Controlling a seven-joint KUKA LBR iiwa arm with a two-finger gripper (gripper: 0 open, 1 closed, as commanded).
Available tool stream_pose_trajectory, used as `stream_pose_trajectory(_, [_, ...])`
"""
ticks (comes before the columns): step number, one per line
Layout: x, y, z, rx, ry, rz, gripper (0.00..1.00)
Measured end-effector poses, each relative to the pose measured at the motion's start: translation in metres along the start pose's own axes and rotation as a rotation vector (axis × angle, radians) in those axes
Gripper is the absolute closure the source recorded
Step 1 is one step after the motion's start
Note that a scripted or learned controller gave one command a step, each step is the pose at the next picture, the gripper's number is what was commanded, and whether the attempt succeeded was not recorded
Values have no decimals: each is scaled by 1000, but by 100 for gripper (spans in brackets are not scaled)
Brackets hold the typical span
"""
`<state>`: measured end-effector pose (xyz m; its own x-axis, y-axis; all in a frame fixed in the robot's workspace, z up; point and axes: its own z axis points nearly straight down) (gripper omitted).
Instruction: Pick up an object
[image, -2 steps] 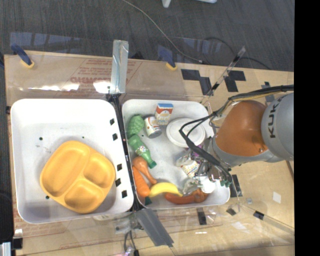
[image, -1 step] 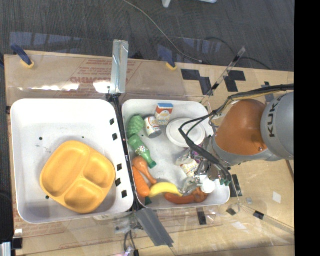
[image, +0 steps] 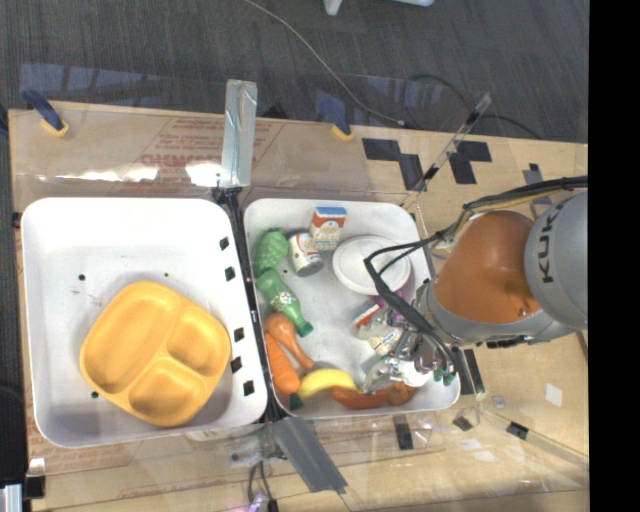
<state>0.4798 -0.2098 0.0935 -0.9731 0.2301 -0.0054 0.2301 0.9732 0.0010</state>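
The right bin (image: 425, 395) holds several toy foods. A small milk carton (image: 328, 226) and a can (image: 305, 252) lie at the back, next to a white plate (image: 362, 265). A green bottle (image: 283, 297) and a green vegetable (image: 268, 248) lie along the left wall. A carrot (image: 280, 360), a banana (image: 327, 381) and a red-brown sausage (image: 368, 398) sit along the front. My gripper (image: 398, 362) is low in the front right corner, over a snack packet (image: 375, 318) and just above the sausage. The wrist and cables hide what lies under it.
The left bin (image: 40, 300) holds a yellow divided plate (image: 155, 350). The arm's orange band (image: 485, 275) hangs over the right bin's right wall. A black cable (image: 385, 265) loops over the white plate. A taped divider (image: 238, 130) stands behind the bins.
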Motion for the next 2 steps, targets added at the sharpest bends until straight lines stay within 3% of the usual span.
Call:
stream_pose_trajectory(1, [-10,3,0,2,-1,-144,0])
stream_pose_trajectory(2, [-90,26,-41,-4,31,-12,0])
